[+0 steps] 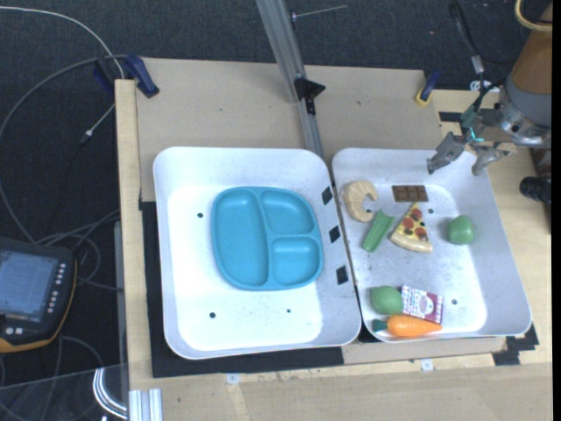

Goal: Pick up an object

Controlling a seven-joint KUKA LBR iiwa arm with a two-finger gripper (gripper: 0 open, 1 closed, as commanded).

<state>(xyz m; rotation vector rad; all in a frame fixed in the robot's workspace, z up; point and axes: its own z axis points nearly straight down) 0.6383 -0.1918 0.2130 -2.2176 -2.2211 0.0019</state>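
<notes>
My gripper [463,158] hangs over the far right corner of the right bin [495,253], its two fingers spread apart with nothing between them. Below and left of it in that bin lie a brown chocolate bar [409,193], a tan croissant-shaped piece [358,198], a green pepper strip [377,231], a pizza slice [412,229] and a green ball [460,229]. Near the bin's front edge sit a green round fruit [384,299], a maroon carton [420,303] and an orange carrot [412,326].
The left bin [175,261] holds a blue divided plate [266,237]. A grey metal pole [280,33] slants down to the gap between the bins. Blue clamps [138,75] grip the board's far edge. A tablet [31,292] lies at the left.
</notes>
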